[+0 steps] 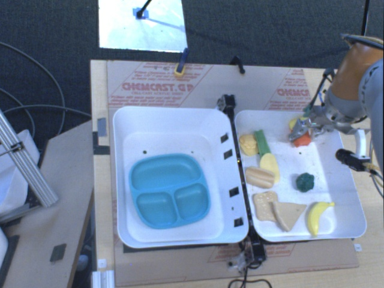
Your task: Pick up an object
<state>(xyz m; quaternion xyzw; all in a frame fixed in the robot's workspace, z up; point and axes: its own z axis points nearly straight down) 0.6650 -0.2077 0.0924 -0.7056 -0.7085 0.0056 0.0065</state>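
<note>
My end effector sits low over the right bin, near its far edge, right at an orange piece with a yellow one beside it. I cannot tell how it stands. Nearer the desk's front edge lie a green ball and a banana. The left bin holds a blue tray.

The right bin is crowded down its left and lower parts: green stick, bread roll, toast pieces, banana. Bare floor lies around the broccoli. The blue tray fills much of the left bin, leaving its far strip bare.
</note>
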